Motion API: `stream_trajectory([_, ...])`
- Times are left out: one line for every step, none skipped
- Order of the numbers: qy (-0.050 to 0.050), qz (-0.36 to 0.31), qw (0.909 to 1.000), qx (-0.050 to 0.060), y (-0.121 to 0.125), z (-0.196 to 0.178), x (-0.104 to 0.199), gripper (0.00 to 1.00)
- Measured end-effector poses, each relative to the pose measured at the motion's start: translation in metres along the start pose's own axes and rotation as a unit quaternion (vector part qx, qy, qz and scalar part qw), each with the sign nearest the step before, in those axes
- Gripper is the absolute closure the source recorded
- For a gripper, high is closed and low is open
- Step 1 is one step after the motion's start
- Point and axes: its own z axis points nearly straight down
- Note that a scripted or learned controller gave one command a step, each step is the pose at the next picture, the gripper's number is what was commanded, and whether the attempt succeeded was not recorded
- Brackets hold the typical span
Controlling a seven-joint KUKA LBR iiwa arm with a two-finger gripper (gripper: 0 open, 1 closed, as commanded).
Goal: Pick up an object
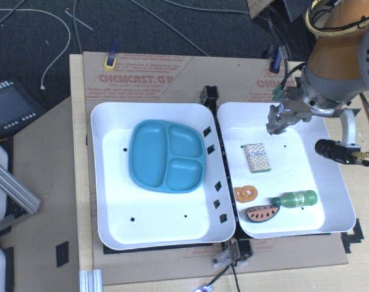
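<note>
Two white bins are sitting side by side on the desk [81, 163]. Far to the left of the jaws [276, 126], the left bin [105, 181] is holding a blue divided plate [167, 156]. Closer, in the right bin [330, 199], a small patterned packet [256, 157] is lying just below and a little left of the jaws, apart from them. Further below the jaws, an orange ring [246, 193] is resting, with a watermelon-slice toy [262, 213] beneath it and a green bottle [296, 199] lying on its side just right of both. The jaws are hanging over the upper part of the right bin with nothing between them; whether they are apart or together cannot be told. To their right, the grey arm [340, 59] is reaching in with its orange band.
</note>
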Motion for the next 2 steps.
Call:
stream_trajectory([0.0, 0.0, 1.0, 0.001, -0.01, 0.016, 0.051, 1.0])
stream_trajectory([0.0, 0.0, 1.0, 0.001, -0.02, 0.029, 0.102, 1.0])
